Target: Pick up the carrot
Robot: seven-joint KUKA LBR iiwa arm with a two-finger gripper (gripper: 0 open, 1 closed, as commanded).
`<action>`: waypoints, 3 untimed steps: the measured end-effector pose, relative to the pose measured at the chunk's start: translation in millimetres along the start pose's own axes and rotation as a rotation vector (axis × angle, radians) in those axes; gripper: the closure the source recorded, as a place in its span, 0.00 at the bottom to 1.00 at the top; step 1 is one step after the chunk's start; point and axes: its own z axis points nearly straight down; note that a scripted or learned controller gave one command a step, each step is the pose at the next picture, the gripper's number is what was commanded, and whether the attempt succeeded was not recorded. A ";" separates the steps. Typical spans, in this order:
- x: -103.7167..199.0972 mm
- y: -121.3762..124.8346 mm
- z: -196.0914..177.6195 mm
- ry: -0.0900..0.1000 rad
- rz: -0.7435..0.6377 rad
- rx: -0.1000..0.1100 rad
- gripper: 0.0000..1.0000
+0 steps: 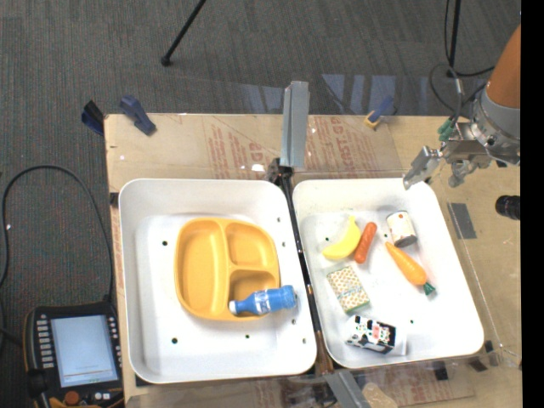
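Jaws open wide, holding nothing, above right bin's far right corner. Carrot lies in bin, well apart from jaws.

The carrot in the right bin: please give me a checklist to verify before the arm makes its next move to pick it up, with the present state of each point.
1. Carrot is in plain sight in the right bin: ok.
2. Nothing lies on top of the carrot: ok.
3. Space around it: not ok, the small can sits right at its upper end; whether they touch, cannot tell.
4. Risk of mistaken target: not ok, a thinner orange-red stick lies nearby, beside the banana.
5. Hand is above the carrot: not ok, it hangs over the bin's far right corner.
6. Hand carries nothing: ok, no object seen in it.
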 end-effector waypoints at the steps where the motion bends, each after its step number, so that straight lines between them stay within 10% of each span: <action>1: -24.7 -34.1 126.6 0.001 0.005 0.002 0.00; 2: -17.1 -48.7 187.9 0.002 -0.043 0.003 0.00; 3: -17.3 -48.7 178.8 0.004 -0.040 0.003 1.00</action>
